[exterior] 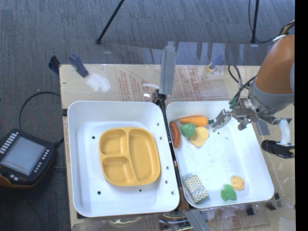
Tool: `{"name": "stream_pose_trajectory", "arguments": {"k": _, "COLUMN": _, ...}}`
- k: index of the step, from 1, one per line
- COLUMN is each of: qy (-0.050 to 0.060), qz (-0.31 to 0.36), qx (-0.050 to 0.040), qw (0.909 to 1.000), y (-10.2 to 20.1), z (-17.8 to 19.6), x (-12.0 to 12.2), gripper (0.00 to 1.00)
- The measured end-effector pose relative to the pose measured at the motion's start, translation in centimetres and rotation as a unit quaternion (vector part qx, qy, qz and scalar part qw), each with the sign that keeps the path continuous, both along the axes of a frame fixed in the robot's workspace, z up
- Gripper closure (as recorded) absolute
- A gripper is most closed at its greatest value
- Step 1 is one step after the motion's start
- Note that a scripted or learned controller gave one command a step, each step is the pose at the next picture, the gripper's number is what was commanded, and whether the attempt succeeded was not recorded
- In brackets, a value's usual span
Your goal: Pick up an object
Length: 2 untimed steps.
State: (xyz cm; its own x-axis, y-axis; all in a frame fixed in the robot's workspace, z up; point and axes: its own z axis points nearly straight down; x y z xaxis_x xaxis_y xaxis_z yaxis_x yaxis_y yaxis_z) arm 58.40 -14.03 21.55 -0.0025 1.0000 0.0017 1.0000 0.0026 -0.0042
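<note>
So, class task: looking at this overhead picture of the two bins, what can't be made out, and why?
- Gripper: too small and blurred in the camera view to judge its state.
- Arm: cut off by the right edge.
- Small green item and yellow item in the right bin: too small to identify.
- Patterned box: print unreadable.

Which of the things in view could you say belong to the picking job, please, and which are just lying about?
For the job: gripper; carrot; green pepper; sausage; yellow piece; patterned box; green toy; small orange toy.

Lying about: yellow divided plate; handheld controller.
</note>
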Motion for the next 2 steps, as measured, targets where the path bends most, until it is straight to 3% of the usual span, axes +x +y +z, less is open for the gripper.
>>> {"name": "stream_pose_trajectory", "arguments": {"k": 1, "qy": 0.002, "qz": -0.013, "qx": -0.0004, "qw": 0.9999, "y": 2.1, "z": -13.0, "x": 4.6, "gripper": 0.00}}
{"name": "stream_pose_trajectory", "arguments": {"k": 2, "qy": 0.001, "qz": -0.043, "qx": 0.0000, "qw": 0.9991, "y": 5.8, "z": -12.9, "x": 0.4, "gripper": 0.00}}
